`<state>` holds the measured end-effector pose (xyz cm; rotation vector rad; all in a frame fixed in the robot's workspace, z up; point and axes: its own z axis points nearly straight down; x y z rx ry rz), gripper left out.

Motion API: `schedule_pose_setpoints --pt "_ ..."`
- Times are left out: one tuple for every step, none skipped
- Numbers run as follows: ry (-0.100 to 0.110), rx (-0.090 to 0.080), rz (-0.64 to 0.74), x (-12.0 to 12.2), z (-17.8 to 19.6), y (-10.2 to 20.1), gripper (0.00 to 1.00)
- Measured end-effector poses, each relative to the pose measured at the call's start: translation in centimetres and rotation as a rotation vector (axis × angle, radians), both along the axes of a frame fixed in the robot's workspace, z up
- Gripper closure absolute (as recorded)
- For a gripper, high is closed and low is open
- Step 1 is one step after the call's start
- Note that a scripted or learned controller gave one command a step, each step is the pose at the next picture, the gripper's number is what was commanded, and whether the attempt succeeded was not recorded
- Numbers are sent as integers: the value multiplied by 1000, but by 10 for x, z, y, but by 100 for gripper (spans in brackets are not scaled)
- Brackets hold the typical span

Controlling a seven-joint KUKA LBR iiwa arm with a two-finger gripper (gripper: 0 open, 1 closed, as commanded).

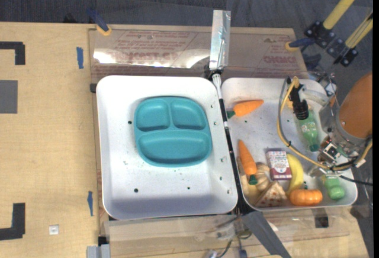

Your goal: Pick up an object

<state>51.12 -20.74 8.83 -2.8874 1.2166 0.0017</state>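
Nearest you, at the front edge of the right bin point(349, 196), you have a huddle of small play-food pieces: a tan wedge like a pizza slice point(271, 193), a small orange pumpkin point(305, 196) just right of it, and a green piece point(336, 192) right again. Touching that group from behind are a yellow banana point(295, 171) and a dark red box point(278, 164) lying flat, side by side. A carrot point(247, 158) lies at a slant along the bin's left wall, its thick end close to the wedge. A second carrot point(247, 107) sits well apart from the rest, near the back left corner of the same bin.

The arm point(357, 107) comes in from the right and hangs over the right side of this bin, its orange band plain to see, with yellow cable looping beside it. The gripper point(308, 132) points down over bare bin floor, behind the banana and box. You will find cables and a pale green part crowding it, so you cannot tell from this view whether its tips are apart or together, and nothing is seen between them.

The left bin point(118, 150) carries a teal divided plate point(173, 131) with three compartments, lying flat near the middle. Both bins rest on the pale wooden bench point(47, 132).
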Motion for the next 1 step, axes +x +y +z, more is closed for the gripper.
schedule_pose_setpoints --pt "-4 -6 -59 30 0 4 100"
